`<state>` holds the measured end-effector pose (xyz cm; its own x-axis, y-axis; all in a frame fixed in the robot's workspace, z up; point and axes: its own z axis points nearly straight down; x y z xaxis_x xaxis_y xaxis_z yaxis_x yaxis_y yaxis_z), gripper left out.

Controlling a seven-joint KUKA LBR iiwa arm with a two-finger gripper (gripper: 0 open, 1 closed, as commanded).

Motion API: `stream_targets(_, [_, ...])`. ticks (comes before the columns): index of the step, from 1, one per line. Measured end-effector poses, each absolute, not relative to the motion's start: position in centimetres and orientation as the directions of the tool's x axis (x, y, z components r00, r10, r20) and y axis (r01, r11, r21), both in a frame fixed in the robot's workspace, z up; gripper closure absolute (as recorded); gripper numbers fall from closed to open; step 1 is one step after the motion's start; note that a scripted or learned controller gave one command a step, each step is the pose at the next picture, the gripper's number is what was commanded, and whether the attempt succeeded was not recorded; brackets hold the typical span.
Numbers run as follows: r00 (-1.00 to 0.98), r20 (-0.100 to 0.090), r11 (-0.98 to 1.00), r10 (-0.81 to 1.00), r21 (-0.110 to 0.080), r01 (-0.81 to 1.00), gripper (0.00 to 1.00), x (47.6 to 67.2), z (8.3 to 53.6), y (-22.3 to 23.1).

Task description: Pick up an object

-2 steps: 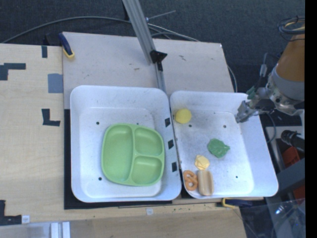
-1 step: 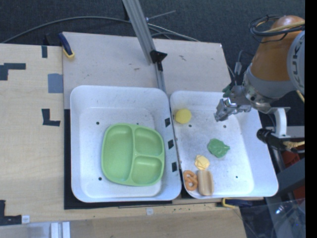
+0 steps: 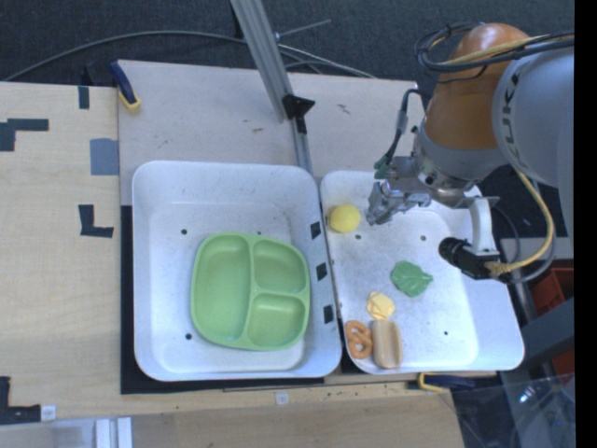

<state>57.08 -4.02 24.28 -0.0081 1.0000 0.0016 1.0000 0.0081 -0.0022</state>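
In the right bin lie a yellow ball at the upper left, a green leafy piece in the middle, a small yellow piece, a pretzel and a hot dog bun near the front edge. My gripper hangs over the bin's upper part, just right of the yellow ball. Its dark fingers point down and left, and nothing shows between them.
The left bin holds a green divided plate. A metal post slants over the bench behind the bins. A black clamp piece sticks out from the arm over the right bin. Cables run along the back.
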Motion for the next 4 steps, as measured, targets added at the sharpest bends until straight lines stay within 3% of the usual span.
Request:
stream_targets(3, [-0.007, 0.001, 0.007, 1.000, 0.001, 1.000, 1.00, 62.3, 23.5, 9.7])
stream_targets(4, [-0.003, -0.001, 0.003, 1.000, -0.002, 1.000, 0.00, 62.3, 23.4, 9.3])
